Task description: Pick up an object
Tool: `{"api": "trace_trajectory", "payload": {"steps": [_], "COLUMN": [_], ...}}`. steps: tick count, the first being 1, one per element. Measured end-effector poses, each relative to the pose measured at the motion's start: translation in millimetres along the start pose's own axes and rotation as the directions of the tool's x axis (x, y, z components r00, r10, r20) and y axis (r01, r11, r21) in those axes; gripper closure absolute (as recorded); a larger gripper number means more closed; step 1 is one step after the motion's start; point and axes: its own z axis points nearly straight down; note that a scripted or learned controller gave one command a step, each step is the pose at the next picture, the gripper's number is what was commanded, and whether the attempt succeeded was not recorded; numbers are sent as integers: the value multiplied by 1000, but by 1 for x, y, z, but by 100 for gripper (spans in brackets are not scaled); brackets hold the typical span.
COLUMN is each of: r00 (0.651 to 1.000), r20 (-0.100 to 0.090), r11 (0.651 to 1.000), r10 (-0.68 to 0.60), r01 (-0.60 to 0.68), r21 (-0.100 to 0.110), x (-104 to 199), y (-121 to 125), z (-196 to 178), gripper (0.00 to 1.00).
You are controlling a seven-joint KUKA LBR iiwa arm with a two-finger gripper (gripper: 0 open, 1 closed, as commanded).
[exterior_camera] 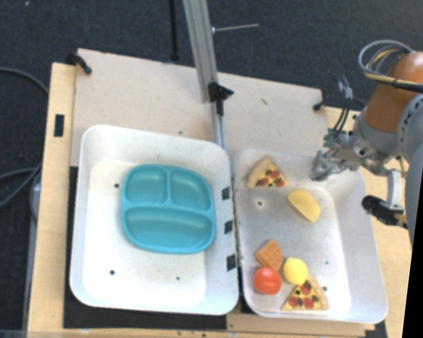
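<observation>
The objects available for picking lie in the right bin (361,261). A yellow, lemon-like toy piece (304,204) rests in the upper middle of that bin, closest to the gripper. A toy pizza slice (265,175) lies near it, toward the bin's upper left corner. Along the lower part of the bin sits a tight cluster: a waffle-patterned orange cracker (270,254), a red tomato (266,281) just below it, a small round yellow fruit (294,271) beside both, and a second pizza slice (306,296) touching the cluster's lower right. The gripper (323,169) hangs over the bin's upper rim, above and to the right of the lemon-like piece and apart from it; whether its fingers are spread or closed cannot be told from this angle, and nothing is seen between them. The grey arm (385,110) with its orange band reaches in from the right edge. The left bin (97,188) holds a teal divided plate (167,209) with three compartments, lying flat near the bin's centre. Both bins sit side by side on a light wooden bench (144,90). A slanted aluminium post (202,35) rises from the bench behind the seam between the bins, and dark carpet (31,9) surrounds the bench.
</observation>
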Motion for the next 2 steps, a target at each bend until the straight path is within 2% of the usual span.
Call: {"api": "trace_trajectory", "payload": {"steps": [1,2], "r00": [1000,1000], "r20": [-3,-5], "r11": [1000,1000], "r10": [3,1], "r01": [-3,-1], "r21": [-3,1], "x": [-4,-5], "y": [-1,0], "z": [-65,-83], "gripper": [100,100]}}
